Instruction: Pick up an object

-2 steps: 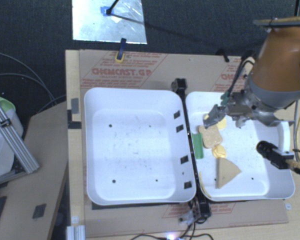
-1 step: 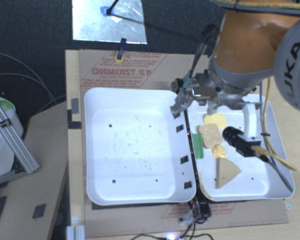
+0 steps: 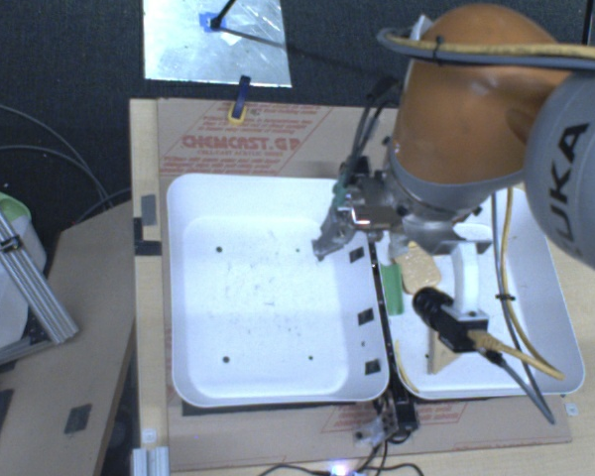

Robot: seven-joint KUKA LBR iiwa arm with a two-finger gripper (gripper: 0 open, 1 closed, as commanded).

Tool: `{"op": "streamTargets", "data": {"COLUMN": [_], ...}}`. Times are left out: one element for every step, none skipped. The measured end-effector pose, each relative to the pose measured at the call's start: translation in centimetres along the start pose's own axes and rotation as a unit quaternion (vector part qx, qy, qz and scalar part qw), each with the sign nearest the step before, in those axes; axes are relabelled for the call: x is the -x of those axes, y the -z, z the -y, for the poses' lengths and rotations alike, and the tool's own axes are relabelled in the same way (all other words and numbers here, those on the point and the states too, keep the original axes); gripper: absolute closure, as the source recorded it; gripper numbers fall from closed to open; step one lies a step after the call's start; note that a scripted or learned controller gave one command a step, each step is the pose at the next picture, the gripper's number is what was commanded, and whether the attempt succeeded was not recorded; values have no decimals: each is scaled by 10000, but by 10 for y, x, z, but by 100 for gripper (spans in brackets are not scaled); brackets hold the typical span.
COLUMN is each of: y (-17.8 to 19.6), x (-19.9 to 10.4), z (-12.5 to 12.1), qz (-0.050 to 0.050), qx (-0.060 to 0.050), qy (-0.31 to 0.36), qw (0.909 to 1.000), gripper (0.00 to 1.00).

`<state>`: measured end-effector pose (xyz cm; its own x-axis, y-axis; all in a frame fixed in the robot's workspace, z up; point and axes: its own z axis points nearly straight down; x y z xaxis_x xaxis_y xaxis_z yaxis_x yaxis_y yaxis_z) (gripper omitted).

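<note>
My gripper [image 3: 329, 234] hangs low over the right edge of the left white bin [image 3: 248, 305], close to the divider between the two bins. Nothing shows between its tips from this angle. In the right white bin [image 3: 560, 360], a beige rounded object [image 3: 416, 266] lies just right of the divider, partly under the wrist. A slim green object [image 3: 393, 297] lies beside it along the bin wall. A pale wooden piece [image 3: 442, 353] lies nearer the front. The arm's orange band and grey body hide much of the right bin.
Both bins rest on a cardboard sheet [image 3: 258, 139]. A shiny metal plate [image 3: 213, 28] lies behind it, with a blue and yellow marker [image 3: 240, 101] at its near edge. An aluminium frame [image 3: 20, 276] stands at the left.
</note>
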<state>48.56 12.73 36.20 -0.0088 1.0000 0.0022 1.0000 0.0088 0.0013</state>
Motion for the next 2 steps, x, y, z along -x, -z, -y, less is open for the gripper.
{"op": "streamTargets", "data": {"y": [-207, -281], "x": [-34, -101], "z": [-64, -160], "qz": [27, -7], "qx": [-60, 36], "qy": [-23, -1], "qw": [10000, 10000], "gripper": [0, 0]}}
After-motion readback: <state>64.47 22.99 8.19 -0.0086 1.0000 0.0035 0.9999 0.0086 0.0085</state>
